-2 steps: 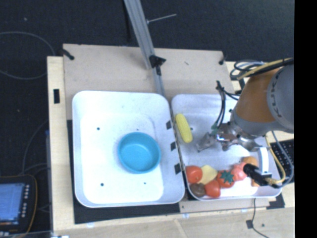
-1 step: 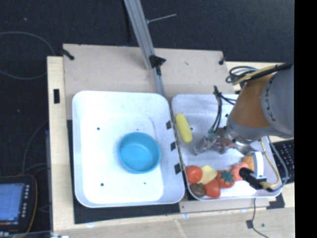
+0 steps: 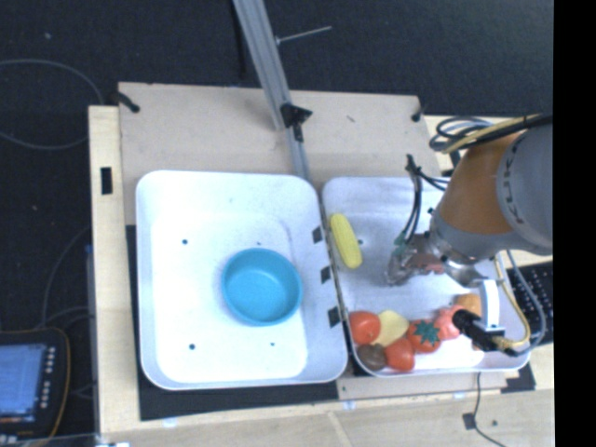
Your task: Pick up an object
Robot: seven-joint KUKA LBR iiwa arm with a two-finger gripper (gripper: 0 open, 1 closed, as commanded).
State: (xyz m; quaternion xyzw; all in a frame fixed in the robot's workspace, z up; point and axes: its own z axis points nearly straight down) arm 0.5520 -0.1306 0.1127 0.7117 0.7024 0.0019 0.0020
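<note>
Two shallow white bins sit side by side on the tabletop (image 3: 214, 128), and the right bin (image 3: 372, 203) serves as the landmark here. Touching its left wall is the left bin (image 3: 186, 203), which holds a single blue bowl (image 3: 262, 286), upright and round, resting a little toward the side nearest the right bin.

Inside the right bin, a yellow corn cob (image 3: 345, 240) lies close against the left wall, its length running roughly along that wall. Along the bin's near edge a cluster of small toy foods is packed together: a red tomato (image 3: 364, 326) at the near-left corner, a pale yellow piece (image 3: 392, 325) just beside it, a brown rounded piece (image 3: 372, 357) below them against the rim, another red piece (image 3: 401, 355) touching it, and a red strawberry-like piece with a green top (image 3: 426, 334) further right. An orange piece (image 3: 468, 303) lies near the bin's right wall, partly hidden by a black and white part of the arm.

The grey arm with its orange band (image 3: 475, 194) reaches over the right bin's right wall. Its pincer (image 3: 406, 270) hangs over the bare middle of that bin, between the corn cob and the food cluster, apart from both. The fingertips are too blurred and dark to tell whether they are spread or closed, and nothing can be seen between them.
</note>
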